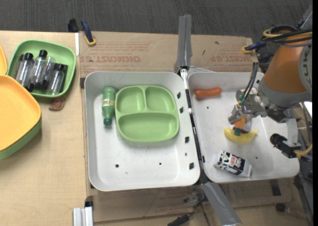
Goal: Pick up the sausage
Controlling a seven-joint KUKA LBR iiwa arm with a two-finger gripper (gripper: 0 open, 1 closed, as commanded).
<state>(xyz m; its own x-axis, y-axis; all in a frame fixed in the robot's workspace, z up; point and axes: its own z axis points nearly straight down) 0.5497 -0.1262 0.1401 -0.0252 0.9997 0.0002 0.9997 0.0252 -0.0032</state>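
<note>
The sausage (207, 92), orange-red and short, lies at the far left of the right bin (278, 170), near its back wall. My gripper (238, 120) hangs in the middle of that bin, right of and nearer than the sausage, apart from it. It sits just over a yellow banana (241, 136). The arm's orange band (290, 68) rises behind it to the right.
A black-and-white milk carton (232, 163) lies near the right bin's front. The left bin (99, 170) holds a green divided plate (146, 112) and a green bottle (108, 105). On the bench at left are a green tray of bottles (42, 68) and stacked orange plates (17, 120).
</note>
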